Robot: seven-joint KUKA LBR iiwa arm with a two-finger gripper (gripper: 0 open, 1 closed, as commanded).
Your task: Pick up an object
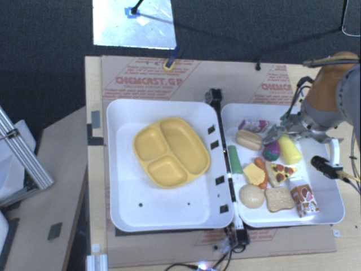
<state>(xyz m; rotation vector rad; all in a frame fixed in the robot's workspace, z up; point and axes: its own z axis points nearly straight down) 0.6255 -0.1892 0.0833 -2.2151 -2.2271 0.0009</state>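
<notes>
Glossy plastic toy food (274, 174) in right bin (336, 206), claw (276, 133) state unclear, smooth yellow divided tray (171, 151)

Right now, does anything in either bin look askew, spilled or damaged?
Nothing spilled or damaged. The yellow divided tray lies at a slant in the left bin. The toy foods are jumbled close together in the right bin, all inside the rim.

Yellow three-compartment tray (171, 151) in left white bin (121, 208). Right white bin (333, 210) — purple grape bunch (272, 150), yellow bottle (289, 149), green stick (234, 158), tan bread slice (278, 199), brown-and-white carton (305, 200). Arm band (326, 89) — orange.
</notes>
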